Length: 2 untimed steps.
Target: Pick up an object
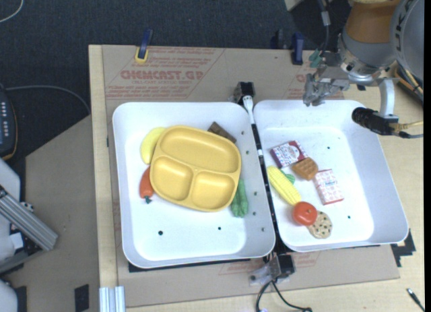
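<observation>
Surface (202, 81): brown board, red print reads "CHEMCAST G.P", rest too faint to read.

L bin (131, 189): yellow divided tray (195, 168), 3 compartments, tilted. Under or beside its edges: banana (150, 143) at upper L, red pepper (146, 184) at L, green veg (240, 199) at lower R, dark brown item (221, 131) at top, mostly hidden.

R bin (380, 182): red/white packet (287, 153), print not legible; brown pastry (305, 168) touching it; second red/white packet (328, 186) just beside; corn cob (283, 184); tomato (304, 213); choc-chip cookie (321, 225) touching tomato.

End effector (316, 95): over far rim of R bin, well apart from all items, nothing between its fingers; open vs closed, can't tell.
</observation>
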### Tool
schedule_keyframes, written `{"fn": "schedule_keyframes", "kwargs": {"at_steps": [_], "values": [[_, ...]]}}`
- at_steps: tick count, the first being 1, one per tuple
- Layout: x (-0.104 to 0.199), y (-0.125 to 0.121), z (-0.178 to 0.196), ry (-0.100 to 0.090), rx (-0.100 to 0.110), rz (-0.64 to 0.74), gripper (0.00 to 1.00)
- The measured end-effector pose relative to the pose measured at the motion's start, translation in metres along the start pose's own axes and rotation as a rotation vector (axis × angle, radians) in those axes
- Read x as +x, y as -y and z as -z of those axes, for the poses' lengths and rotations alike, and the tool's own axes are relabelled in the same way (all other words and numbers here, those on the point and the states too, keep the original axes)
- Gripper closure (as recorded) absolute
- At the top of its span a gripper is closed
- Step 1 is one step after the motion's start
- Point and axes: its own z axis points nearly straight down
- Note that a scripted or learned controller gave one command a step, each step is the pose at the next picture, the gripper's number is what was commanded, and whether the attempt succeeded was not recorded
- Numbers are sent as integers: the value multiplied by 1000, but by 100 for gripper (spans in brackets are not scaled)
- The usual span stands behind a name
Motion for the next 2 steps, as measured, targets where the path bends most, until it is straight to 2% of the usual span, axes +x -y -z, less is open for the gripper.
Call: {"fn": "schedule_keyframes", "kwargs": {"at_steps": [2], "values": [[10,9,-7,0,6,-2,100]]}}
